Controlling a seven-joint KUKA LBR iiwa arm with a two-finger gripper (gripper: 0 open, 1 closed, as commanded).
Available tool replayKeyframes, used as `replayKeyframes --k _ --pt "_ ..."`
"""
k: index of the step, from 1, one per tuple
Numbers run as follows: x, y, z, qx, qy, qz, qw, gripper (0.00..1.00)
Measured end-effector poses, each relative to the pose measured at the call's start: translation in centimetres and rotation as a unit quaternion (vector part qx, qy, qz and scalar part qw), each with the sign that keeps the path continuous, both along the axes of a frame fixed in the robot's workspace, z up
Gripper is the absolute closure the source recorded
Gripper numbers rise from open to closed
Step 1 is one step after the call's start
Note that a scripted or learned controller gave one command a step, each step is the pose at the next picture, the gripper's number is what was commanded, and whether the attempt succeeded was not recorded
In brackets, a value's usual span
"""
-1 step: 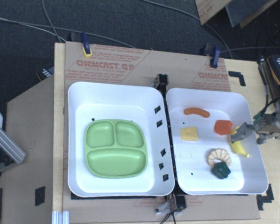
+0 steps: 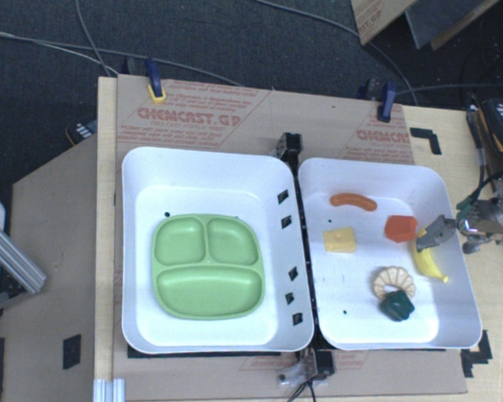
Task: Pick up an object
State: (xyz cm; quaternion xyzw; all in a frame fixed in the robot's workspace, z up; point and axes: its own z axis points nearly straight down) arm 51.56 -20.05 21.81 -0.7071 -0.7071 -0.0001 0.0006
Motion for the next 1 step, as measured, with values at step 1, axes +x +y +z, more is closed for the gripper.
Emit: replayKeyframes --k 1 --pt "0.33 -0.81 -5.71 0.0010 0.002 0.000 1.0000 0.00"
